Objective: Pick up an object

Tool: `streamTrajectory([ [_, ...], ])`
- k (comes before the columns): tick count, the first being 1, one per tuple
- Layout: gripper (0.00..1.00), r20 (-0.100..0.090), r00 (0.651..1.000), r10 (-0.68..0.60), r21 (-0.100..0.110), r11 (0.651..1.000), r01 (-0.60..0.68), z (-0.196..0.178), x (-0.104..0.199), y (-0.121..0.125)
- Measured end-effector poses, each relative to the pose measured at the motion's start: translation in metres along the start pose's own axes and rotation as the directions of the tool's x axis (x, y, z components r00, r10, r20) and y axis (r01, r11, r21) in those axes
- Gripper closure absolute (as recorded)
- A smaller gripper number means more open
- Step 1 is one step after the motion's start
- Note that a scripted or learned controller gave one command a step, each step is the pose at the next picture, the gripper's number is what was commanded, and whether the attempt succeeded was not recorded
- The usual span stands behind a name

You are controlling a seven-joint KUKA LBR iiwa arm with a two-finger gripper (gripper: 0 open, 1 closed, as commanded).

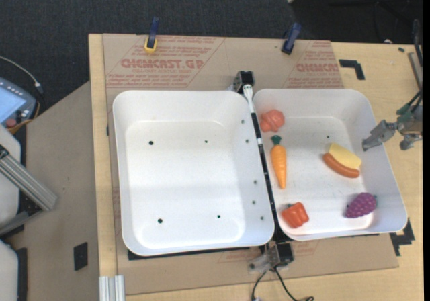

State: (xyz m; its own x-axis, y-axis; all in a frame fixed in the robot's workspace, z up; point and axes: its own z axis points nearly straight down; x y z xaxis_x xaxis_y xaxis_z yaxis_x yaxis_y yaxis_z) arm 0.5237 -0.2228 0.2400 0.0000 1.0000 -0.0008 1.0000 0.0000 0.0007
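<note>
The right bin point(376, 118) holds several toy foods. A pink-red lumpy piece point(272, 120) lies at its far left corner, with an orange carrot point(279, 166) just below it. Toward the right side sits a yellow and orange bun-like piece point(342, 160). Purple grapes point(361, 205) lie near the front right corner and a red pepper point(294, 214) near the front left. My gripper point(389, 142) hovers over the bin's right rim, up and to the right of the bun-like piece. Its fingers stand spread with nothing between them.
The left bin point(134, 179) lies beside the right one, with a black divider strip point(259, 152) between them. Both rest on a brown board point(201, 58) held by a yellow clamp point(152, 41) and a blue clamp point(291, 37) at the back edge.
</note>
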Motion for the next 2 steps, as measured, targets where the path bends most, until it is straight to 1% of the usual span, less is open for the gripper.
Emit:
streamTrajectory([
  [1,0.00,0.000,1.000,-0.008,-0.005,1.000,0.008,0.049,0.054,0.092],
  [2,0.00,0.004,1.000,-0.003,-0.013,1.000,0.003,-0.041,0.047,0.147],
])
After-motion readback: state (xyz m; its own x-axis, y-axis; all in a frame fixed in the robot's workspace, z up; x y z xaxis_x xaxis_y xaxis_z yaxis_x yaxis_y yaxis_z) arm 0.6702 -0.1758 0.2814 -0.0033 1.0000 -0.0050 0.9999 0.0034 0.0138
